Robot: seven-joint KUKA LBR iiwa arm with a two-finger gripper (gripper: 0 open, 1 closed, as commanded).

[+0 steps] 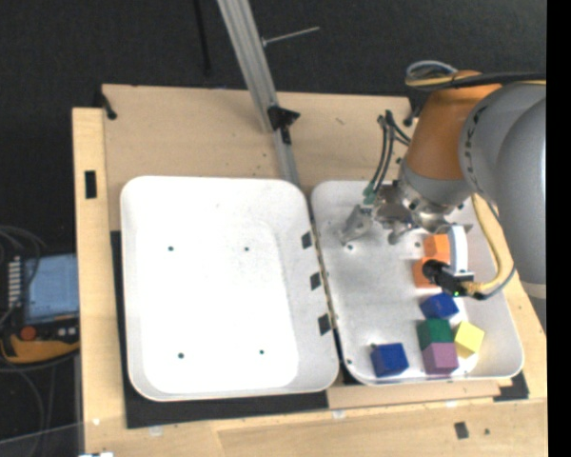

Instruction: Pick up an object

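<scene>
Gripper (373, 220), perhaps open, over right bin (362, 293)

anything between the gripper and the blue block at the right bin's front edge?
Nothing visible. The gripper sits over the back of the right bin, and bare bin floor runs from it to the blue block. The other blocks cluster to its right, off that line.

This is a robotics lab. A plywood bench (190, 131) stands on dark carpet (38, 46) and bears two white bins (209, 284). A metal mast (252, 60) rises from the bench, and loose cables (9, 246) run to a control box (43, 303) at the left.
</scene>
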